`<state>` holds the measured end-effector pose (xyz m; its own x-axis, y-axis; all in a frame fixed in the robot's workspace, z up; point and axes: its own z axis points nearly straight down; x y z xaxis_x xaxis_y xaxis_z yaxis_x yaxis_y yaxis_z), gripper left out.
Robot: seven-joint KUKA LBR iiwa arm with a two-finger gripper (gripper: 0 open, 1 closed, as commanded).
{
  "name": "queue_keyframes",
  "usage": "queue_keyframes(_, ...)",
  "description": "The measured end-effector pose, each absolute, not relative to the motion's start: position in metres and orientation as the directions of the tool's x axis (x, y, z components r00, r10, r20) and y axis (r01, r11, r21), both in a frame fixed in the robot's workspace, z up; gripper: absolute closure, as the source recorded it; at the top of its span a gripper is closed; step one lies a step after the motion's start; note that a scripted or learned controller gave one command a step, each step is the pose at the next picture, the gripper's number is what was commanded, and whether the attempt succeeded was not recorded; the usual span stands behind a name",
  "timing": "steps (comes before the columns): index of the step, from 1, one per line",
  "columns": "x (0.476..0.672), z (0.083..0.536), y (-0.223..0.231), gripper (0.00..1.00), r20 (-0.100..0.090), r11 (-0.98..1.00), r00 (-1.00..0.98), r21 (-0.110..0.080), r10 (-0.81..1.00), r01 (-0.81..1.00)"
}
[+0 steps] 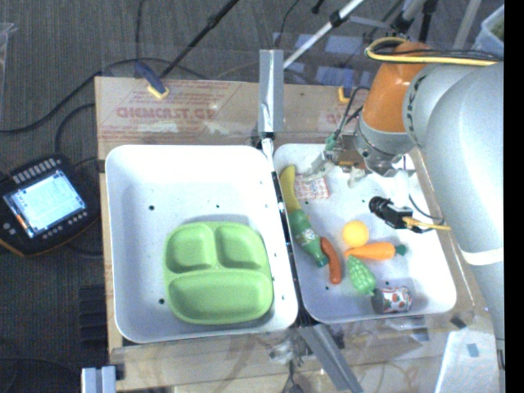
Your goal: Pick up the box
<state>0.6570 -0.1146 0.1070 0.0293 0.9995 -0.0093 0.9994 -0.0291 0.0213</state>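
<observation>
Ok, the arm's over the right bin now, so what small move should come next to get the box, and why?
Probably a short descent toward the small flat red-and-white box, nudging left first. The gripper sits just right of and above it in the far corner of the right white bin, and nothing shows between its fingers. The yellow banana lies close on the box's left, so the approach should stay tight.

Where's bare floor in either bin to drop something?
Left bin: a wide bare strip between its far wall and the green tray, plus a narrower one down its left side. Right bin: crowded. Banana, box, bottle, carrot and can fill it, with the gripper over its far end.
</observation>
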Motion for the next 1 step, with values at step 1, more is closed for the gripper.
queue_keyframes(1,0.631,0.0977,-0.1009,0.0,-0.006,-0.046,0.046,0.03,0.999,0.998)
